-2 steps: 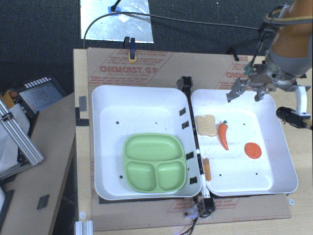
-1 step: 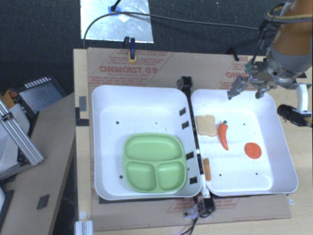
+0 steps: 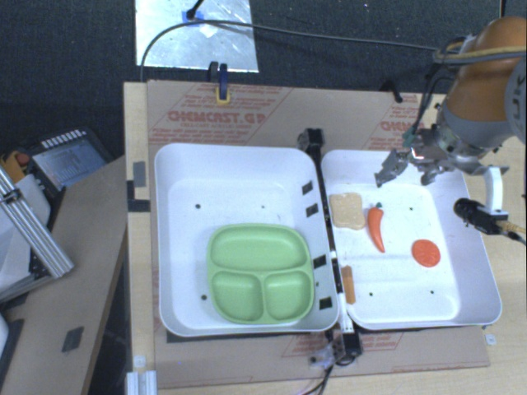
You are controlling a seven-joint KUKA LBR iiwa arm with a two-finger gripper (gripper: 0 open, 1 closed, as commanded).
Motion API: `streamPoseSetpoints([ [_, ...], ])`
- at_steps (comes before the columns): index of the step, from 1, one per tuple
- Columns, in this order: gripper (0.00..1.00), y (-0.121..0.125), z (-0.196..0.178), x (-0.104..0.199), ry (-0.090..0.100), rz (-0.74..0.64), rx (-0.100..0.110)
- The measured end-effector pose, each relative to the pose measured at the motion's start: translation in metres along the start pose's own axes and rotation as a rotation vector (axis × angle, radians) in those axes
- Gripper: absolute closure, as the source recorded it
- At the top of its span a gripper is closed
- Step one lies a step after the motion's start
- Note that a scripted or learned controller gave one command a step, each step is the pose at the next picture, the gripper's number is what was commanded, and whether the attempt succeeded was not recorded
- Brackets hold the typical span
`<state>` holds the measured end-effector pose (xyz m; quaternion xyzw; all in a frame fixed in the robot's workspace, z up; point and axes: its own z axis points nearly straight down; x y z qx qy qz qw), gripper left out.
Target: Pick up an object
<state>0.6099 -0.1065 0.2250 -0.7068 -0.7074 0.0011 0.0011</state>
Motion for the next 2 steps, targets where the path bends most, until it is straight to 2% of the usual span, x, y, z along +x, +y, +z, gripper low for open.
streamPoseSetpoints([
  [1,0.00,0.004,0.062,0.000,0.000,0.000,0.001],
  [2,0.00,0.006,0.105,-0.004,0.000,0.000,-0.001],
])
